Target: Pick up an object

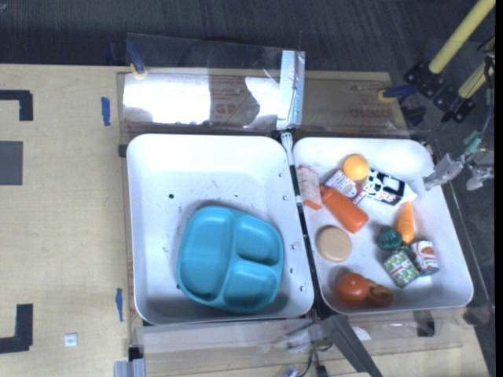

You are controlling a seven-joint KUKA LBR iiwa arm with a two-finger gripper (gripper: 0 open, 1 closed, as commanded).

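**Desk:** Where do the pickable goods lie?

**Photographer:** Crowded in the right bin [452, 289]: orange ball [355, 166], tan disc [334, 243], red tomato [353, 286]. A teal tray [231, 258] sits in the left bin [149, 210].

**Desk:** And the pincer?

**Photographer:** Its state, I cannot tell. Best bet, likely: the disc, which has clear space around it; descend straight, close centred.

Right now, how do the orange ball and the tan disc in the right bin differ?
The orange ball is bright orange and round; the tan disc is pale beige and lies flat. The ball sits near the bin's far side among packets; the disc sits nearer the middle, below the orange cylinder. Both are in the right bin.
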